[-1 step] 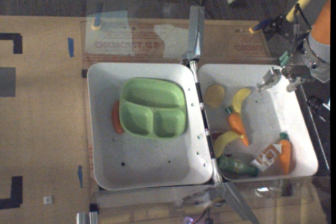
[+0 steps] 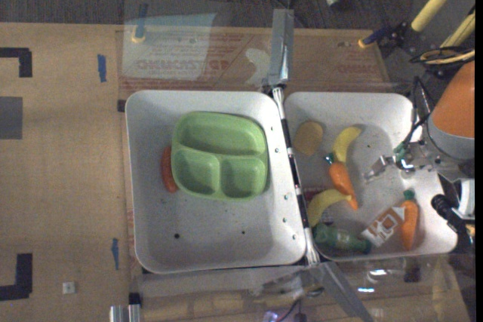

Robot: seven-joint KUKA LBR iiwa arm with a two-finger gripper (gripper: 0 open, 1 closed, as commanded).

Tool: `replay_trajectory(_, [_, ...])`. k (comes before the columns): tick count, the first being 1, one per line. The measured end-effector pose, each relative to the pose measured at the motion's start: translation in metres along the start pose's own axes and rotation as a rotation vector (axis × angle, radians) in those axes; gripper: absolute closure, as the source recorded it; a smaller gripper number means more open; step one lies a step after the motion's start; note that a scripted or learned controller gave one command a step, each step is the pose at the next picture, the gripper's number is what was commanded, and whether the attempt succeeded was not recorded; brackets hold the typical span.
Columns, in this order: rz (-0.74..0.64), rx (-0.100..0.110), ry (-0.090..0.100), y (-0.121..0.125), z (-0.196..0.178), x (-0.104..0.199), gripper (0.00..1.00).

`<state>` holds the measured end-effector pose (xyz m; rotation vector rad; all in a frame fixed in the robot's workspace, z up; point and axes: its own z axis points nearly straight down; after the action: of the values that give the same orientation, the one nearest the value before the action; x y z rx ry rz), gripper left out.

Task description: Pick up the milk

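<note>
**Gripper over the right bin, milk carton lying near the front wall**

The gripper [image 2: 386,164] is seen above the right bin [image 2: 392,103], near its right wall, reached in from the right on the grey arm [image 2: 453,133] with its orange band. Whether it is spread or pressed together cannot be told; nothing is seen pinched in it, and it is set apart from every item below.

The milk carton [image 2: 385,225] is found lying on its side at the front of the right bin, well below the gripper. A carrot [image 2: 410,221] is laid just beside it on the right, touching or nearly so. A green bottle [image 2: 341,239] is laid to its left along the front wall. A second carrot [image 2: 343,181] is placed in the middle of the bin, with one banana [image 2: 327,203] below it and another [image 2: 346,141] above it. A round tan piece [image 2: 308,137] is seen near the left wall.

In the left bin [image 2: 151,237], a green divided plate [image 2: 220,154] is rested, with an orange item [image 2: 167,170] against its left edge.
</note>
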<state>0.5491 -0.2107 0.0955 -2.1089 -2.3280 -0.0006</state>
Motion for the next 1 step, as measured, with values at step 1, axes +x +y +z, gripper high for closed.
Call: replay_trajectory(1, [-0.066, -0.008, -0.001, 0.0508, 0.0085, -0.0055, 0.0])
